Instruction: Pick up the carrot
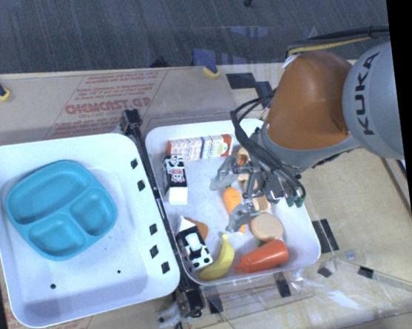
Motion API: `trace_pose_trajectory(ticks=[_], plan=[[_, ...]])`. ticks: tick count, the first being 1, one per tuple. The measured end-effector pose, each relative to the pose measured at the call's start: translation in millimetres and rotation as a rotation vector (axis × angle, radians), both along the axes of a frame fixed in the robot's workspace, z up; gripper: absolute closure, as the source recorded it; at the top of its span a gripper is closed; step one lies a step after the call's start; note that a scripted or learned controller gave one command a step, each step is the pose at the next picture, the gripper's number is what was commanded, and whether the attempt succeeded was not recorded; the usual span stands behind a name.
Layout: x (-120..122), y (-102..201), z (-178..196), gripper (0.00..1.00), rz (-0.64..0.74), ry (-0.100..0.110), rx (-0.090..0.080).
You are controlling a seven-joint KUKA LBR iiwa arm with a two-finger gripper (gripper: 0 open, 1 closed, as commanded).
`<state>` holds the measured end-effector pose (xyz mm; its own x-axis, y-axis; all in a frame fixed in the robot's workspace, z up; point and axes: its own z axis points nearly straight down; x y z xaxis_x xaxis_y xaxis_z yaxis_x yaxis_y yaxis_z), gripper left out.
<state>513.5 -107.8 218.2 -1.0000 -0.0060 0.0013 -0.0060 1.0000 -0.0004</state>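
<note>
Carrot (232, 198) lying mid-bin in the right bin (302, 222), just beside the gripper (245, 192), crowded by a round bun (266, 227), a red pepper (262, 256) and a banana (218, 259). Risk of pinching a neighbour or nudging the carrot aside, given the clutter. Arm reaching in from the right, wrist bent down over the bin; grip state impossible to tell.
</note>
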Motion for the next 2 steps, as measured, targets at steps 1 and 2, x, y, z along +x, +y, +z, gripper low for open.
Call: trace_pose_trajectory(ticks=[1, 2], plan=[[23, -15, -104, 0.00, -0.147, 0.007, 0.002], [26, -13, -91, 1.00, -0.137, 0.001, 0.001]])
